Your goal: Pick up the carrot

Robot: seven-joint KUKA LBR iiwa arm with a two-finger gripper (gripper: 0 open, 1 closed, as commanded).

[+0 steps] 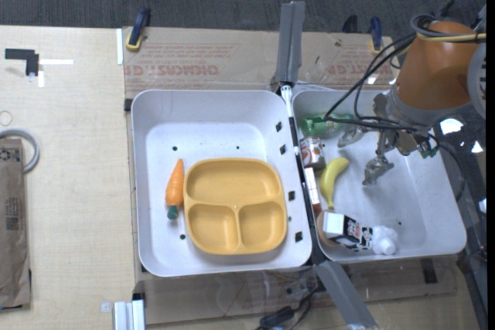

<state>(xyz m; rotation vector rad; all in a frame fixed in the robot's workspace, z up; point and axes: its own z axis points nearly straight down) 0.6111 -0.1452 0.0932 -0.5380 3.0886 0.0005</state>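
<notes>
We see the carrot [175, 186] lying in the left bin [147, 166], far to the left of the jaws and touching the left edge of the yellow three-compartment tray [234, 205]. The gripper [377, 166] hangs over the right bin [433, 220], and we cannot tell whether its jaws are parted or closed. Just left of the jaws lies a banana [332, 178], and below them a small white bottle [363, 234].

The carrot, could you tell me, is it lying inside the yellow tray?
No, the carrot lies on the floor of the left bin, against the outer left edge of the yellow tray.
</notes>
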